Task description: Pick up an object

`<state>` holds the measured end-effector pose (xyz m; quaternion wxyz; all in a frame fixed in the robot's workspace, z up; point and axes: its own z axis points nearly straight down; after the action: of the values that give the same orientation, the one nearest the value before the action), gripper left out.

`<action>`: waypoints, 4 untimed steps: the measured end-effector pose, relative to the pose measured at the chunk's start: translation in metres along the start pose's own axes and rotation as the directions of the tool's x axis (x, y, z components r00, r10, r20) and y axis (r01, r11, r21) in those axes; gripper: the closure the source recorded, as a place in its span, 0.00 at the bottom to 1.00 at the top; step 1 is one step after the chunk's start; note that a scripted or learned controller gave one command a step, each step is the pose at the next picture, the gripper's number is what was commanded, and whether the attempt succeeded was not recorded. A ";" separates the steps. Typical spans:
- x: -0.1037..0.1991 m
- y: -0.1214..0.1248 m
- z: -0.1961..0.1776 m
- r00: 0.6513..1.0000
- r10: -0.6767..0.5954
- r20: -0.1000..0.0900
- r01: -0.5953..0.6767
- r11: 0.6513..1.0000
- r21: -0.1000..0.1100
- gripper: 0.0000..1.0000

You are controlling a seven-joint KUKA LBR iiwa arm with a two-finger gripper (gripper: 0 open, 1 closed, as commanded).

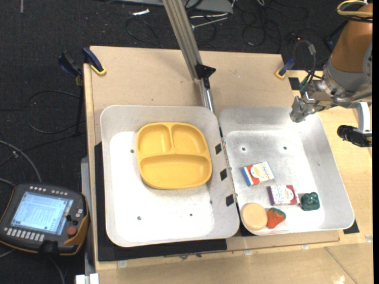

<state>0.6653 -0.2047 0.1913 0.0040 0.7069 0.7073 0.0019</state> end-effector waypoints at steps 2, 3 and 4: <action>-0.005 0.009 -0.081 1.000 -0.002 -0.001 0.002 1.000 0.002 1.00; 0.045 0.001 -0.086 1.000 -0.007 -0.005 0.007 1.000 0.007 1.00; 0.100 0.001 -0.083 1.000 -0.007 -0.004 0.007 1.000 0.008 1.00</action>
<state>0.6659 -0.1045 0.2739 -0.0006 0.7043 0.7099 0.0004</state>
